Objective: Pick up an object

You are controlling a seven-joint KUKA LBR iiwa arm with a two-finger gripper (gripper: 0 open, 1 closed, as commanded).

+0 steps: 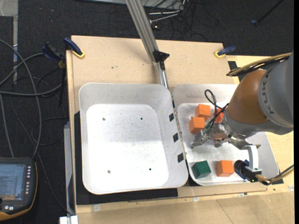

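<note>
Apparently nothing is lifted yet: the gripper (202, 140) hangs low in the right bin (187, 99), fingers apart and holding nothing, with the nearest orange block (197, 123) at its twelve o'clock.

Two shallow white plastic bins (93, 94), smooth, faintly speckled. Bench top of pale matt wood board (117, 55). Orange arm band (250, 94) glossy; slanted rail (140, 20) brushed metal.
</note>
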